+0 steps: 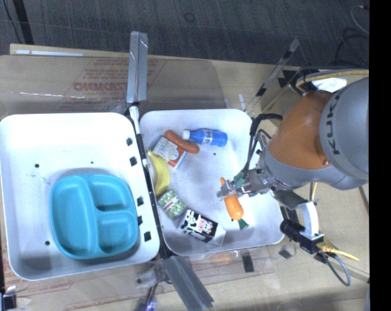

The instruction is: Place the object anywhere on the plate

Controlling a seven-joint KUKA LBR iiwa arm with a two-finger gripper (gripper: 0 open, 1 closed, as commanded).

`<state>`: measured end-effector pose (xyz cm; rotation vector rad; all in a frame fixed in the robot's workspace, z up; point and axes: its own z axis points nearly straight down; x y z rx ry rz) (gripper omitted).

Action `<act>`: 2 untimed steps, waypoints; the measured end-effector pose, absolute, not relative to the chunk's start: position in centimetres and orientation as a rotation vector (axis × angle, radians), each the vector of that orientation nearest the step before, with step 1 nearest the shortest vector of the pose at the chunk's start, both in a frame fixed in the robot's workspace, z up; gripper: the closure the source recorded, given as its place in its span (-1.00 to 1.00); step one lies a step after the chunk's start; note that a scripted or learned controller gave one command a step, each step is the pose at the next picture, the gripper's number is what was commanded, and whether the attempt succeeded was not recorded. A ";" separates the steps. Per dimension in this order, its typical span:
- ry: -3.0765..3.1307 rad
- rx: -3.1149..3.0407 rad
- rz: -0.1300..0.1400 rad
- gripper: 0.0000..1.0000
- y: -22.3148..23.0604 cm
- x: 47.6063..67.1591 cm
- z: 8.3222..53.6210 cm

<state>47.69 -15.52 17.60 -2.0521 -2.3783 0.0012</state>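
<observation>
A blue divided plate [91, 216] lies in the left bin [26, 135] with nothing on it. My gripper [236, 186] is low in the right bin [201, 181], near its right wall. It sits directly over the top end of an orange carrot [233, 207] with a green tip, which lies on the bin floor. The wrist hides the contact, so I cannot say whether the carrot is held.
The right bin also holds a blue bottle [207, 137], a sausage [182, 142], a small carton [167, 153], a banana [159, 173], a green carton [172, 204] and a black-and-white carton [200, 225]. A raised divider [143, 173] separates the bins.
</observation>
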 end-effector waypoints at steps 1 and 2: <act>-2.291 -2.147 0.002 1.00 -9.1 47.7 19.8; -2.468 -1.937 0.002 1.00 0.5 47.7 19.1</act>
